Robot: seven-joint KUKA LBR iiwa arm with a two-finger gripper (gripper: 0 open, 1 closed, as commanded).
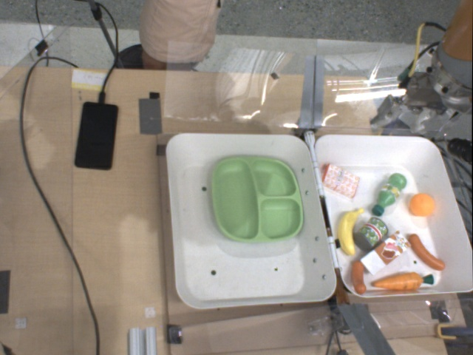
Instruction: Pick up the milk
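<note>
The claw (443,87) sits at the upper right, above the far rim of the right bin (429,150), a tangle of grey metal under the orange-banded wrist. Whether it is open or closed cannot be told from here; nothing shows in its grip.

The milk (388,251) lies well apart from it, toward the near side of the right bin and a little left of the claw's position. It is a small carton on its side, its long axis running slantwise, lower left to upper right. Any reach would likely have to travel down the view and slightly leftward.

The carton is crowded: a can (372,232) touches its upper left, a sausage (427,251) lies just to its right, a carrot (399,280) just below. A banana (347,230), a green bottle (389,192), an orange (422,205) and a pink packet (341,180) lie farther up. The left bin (185,198) holds a green tray (257,198).
</note>
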